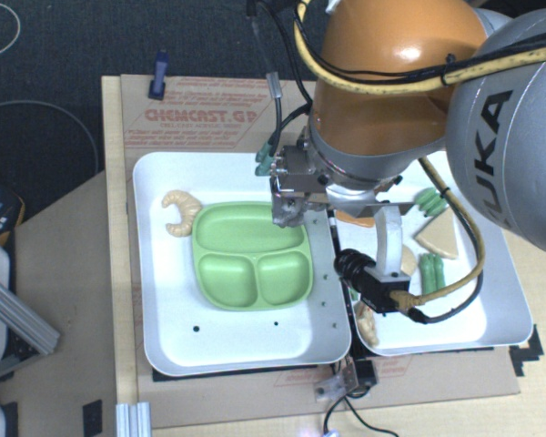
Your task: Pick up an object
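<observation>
Claw (289,209) hangs over the green tray (251,255) in the left bin (164,317); whether it is open or closed I cannot tell.

Glossy orange arm band (396,35), smooth matt green plastic tray (251,255), glossy white plastic bins (164,271), brown cardboard sheet (209,112)

Dark carpet (118,25) fills the view from nine to twelve o'clock, a thin cable (9,25) looping across it, and a pale bench (73,271) lies below.
</observation>
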